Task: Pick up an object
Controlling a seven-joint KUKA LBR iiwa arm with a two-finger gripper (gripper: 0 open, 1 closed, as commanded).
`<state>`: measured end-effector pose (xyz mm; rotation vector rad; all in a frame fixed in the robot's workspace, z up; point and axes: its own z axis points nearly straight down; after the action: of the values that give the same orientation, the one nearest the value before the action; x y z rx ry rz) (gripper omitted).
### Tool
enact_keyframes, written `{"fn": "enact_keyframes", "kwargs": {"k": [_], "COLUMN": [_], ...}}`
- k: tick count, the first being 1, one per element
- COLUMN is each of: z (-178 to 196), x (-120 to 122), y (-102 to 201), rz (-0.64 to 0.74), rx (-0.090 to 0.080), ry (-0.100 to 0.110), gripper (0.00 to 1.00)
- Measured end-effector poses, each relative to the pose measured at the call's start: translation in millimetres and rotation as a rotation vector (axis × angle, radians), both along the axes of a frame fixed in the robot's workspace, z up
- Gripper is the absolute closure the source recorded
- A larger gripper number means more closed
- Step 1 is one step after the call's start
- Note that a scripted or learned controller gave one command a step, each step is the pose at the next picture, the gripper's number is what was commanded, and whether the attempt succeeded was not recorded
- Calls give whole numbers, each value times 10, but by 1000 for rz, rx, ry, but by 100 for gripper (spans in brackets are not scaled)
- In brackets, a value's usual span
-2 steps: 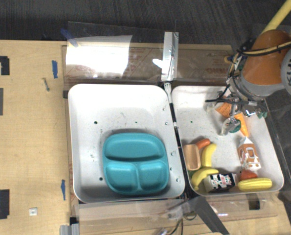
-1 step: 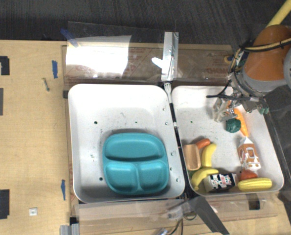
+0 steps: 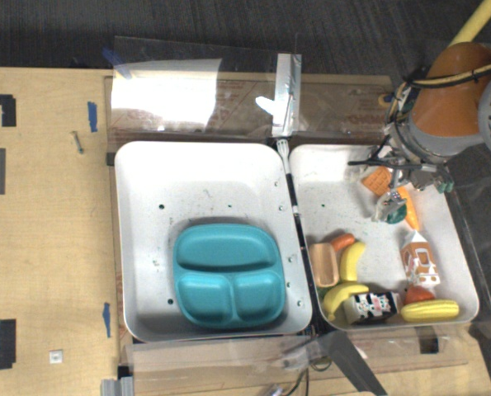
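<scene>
Toys lie crowded in the right bin, and we judge the pincer hangs above the orange carrot because it sits apart from the rest; whether it is clenched we cannot tell.

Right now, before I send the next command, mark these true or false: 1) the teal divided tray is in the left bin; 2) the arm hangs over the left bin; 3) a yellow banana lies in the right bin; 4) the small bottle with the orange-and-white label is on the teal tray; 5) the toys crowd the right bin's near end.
1) True: the teal divided plastic tray lies in the left white bin.
2) False: the gripper is over the right white bin.
3) True: the yellow banana lies there.
4) False: the small bottle with the orange-and-white label lies in the right bin.
5) True.
</scene>
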<state>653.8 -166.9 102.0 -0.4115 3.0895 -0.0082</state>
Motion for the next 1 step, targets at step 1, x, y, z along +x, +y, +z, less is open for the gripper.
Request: {"fn": "enact_keyframes", "kwargs": {"k": [1], "z": [-136], "x": [-169], "y": [127], "rz": [31], "rx": [0], "ry": [16], "gripper": [0]}}
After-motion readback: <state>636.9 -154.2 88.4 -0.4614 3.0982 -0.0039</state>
